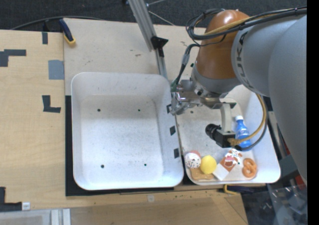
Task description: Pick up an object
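The right bin (266, 176) holds a cluster along its front wall: a white speckled ball (193, 160), a yellow ball (208, 164) on a tan piece (198, 173), a white and red toy (231, 159) and an orange ring-shaped piece (248, 168). A small blue bottle (240, 129) stands further back near the right wall. My gripper (180, 101) hangs over the right bin's back left part, close to the wall between the two bins and well behind the cluster. Nothing shows in its grasp. The arm's grey and orange wrist hides the back of that bin.
The left bin (79, 119) lies beside the right one, sharing a raised middle wall (172, 134). A slanted metal rail (142, 12) runs from the top down to the bins' back edge. A blue and yellow clamp (67, 32) sits on the bench at the back left.
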Robot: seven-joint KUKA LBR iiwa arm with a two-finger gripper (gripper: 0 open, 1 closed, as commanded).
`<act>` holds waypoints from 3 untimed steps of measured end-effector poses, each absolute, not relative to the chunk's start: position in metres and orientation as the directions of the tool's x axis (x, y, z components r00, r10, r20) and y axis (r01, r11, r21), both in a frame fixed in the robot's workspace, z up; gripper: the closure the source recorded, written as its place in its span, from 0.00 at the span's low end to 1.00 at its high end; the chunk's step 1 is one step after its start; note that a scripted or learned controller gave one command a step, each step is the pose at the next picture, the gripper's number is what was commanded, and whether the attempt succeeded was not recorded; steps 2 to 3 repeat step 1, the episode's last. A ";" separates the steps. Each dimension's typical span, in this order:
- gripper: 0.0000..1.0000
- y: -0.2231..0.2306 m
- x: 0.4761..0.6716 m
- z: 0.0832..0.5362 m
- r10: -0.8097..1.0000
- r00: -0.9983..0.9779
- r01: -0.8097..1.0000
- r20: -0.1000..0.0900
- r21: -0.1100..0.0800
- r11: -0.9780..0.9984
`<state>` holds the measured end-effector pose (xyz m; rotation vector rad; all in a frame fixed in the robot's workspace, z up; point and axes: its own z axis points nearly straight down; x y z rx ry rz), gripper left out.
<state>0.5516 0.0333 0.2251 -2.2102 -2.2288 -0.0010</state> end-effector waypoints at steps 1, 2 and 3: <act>1.00 0.080 0.555 0.233 1.000 -0.007 1.000 0.002 -0.002 0.007; 1.00 0.080 0.555 0.233 1.000 -0.007 1.000 0.002 -0.002 0.007; 1.00 0.080 0.555 0.233 1.000 -0.007 1.000 0.002 -0.002 0.007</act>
